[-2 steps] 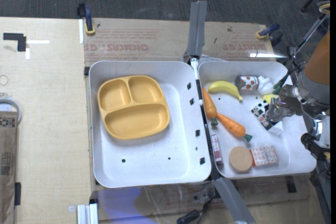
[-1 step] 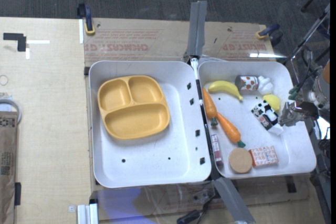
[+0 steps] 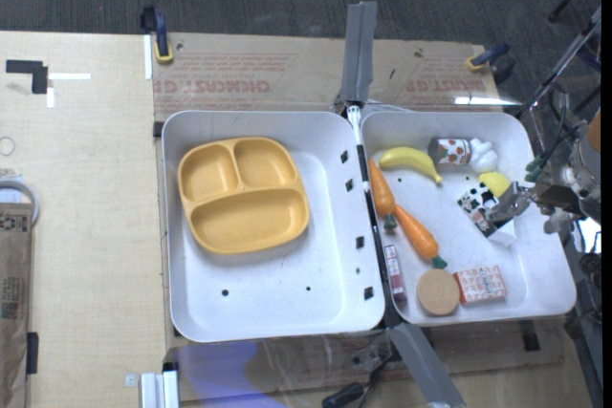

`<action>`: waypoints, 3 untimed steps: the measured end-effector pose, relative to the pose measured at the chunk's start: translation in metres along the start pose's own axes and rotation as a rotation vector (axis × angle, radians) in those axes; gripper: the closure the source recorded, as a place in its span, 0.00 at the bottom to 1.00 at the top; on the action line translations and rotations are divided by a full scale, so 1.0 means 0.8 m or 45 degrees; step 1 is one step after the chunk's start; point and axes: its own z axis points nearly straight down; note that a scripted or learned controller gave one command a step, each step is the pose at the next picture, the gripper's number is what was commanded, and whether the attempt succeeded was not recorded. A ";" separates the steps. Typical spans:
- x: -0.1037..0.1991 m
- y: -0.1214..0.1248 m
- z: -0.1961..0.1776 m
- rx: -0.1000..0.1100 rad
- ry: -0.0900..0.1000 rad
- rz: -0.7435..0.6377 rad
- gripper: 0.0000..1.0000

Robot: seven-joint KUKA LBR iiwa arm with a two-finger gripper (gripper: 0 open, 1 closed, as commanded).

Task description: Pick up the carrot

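The left shallow white bin (image 3: pixel 191 301) sits closest, holding a yellow three-compartment plastic plate (image 3: pixel 244 194). In the right white bin (image 3: pixel 545 296), two orange tapered carrots lie by the dividing wall: one (image 3: pixel 382 189) along it, one (image 3: pixel 418 233) angled toward a round tan disc (image 3: pixel 438 292). A yellow banana (image 3: pixel 409 160) lies above. The metal two-finger gripper (image 3: pixel 504 210) hovers at the right side; whether its jaws are apart, I cannot tell.

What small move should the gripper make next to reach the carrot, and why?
Probably move the gripper left across the right bin toward the carrot. The gripper sits near that bin's right side, close to a black-and-white toy, while the carrot lies apart from it, near the bin's left side below the banana.
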 end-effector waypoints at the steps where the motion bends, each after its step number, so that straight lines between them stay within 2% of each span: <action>1: 0.080 -0.020 0.076 0.000 0.001 -0.271 0.00; 2: 0.069 0.049 0.167 0.000 0.001 -0.440 0.00; 3: 0.068 0.049 0.156 0.002 0.001 -0.437 1.00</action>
